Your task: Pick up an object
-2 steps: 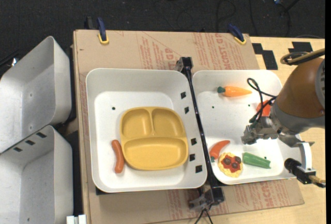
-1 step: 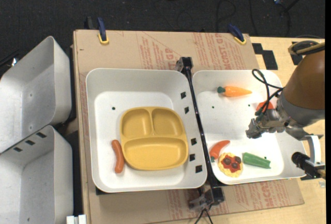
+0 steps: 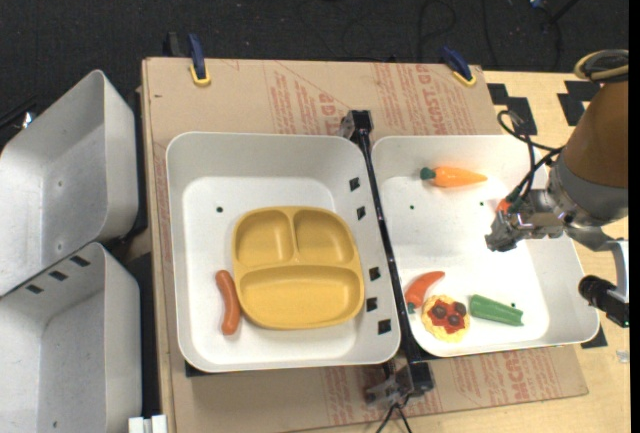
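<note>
Hovering over the right bin [image 3: 560, 326], the gripper [image 3: 503, 239] carries nothing I can see, its grip impossible to judge, while carrot [image 3: 455, 177], pizza slice [image 3: 446, 315] and green bean [image 3: 496, 310] lie unpicked, so the pick remains ahead.

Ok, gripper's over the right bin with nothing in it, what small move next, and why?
Probably ease the gripper toward the near side, over the green pepper. It hangs above bare floor of the right bin, and that pepper looks like the closest toy.

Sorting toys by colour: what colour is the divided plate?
Yellow: the divided plate, seen clearly in the camera view.
</note>
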Controlling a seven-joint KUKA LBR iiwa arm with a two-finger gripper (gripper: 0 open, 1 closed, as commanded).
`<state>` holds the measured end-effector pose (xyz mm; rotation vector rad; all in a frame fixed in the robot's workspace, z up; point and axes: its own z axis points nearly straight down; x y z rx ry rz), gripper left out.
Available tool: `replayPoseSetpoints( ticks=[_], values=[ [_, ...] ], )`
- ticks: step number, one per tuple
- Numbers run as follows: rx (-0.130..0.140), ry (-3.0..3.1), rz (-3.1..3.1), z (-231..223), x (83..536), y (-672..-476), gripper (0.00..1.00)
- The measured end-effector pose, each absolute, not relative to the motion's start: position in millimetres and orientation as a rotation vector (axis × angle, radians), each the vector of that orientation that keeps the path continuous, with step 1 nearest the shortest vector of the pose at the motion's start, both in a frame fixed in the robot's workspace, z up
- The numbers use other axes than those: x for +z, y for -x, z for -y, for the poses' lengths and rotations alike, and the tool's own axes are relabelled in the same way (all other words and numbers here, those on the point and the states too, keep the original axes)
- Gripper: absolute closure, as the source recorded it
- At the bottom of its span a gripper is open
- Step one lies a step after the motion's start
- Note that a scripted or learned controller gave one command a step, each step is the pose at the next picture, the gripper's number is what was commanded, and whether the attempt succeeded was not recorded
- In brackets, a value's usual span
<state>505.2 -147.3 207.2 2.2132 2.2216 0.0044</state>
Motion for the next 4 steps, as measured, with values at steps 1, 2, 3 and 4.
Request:
replayPoseSetpoints(
  ticks=[1,2,3,4],
  values=[
    [0.005,-2.213,-2.220,147.6,260.5,-507.0,1.00],
    [0.003,-2.213,-2.228,109.6,254.0,-528.9,1.00],
    [0.001,-2.213,-2.232,57.8,239.6,-545.9,1.00],
    [0.002,-2.213,-2.229,17.6,232.0,-565.0,1.00]
  ],
)
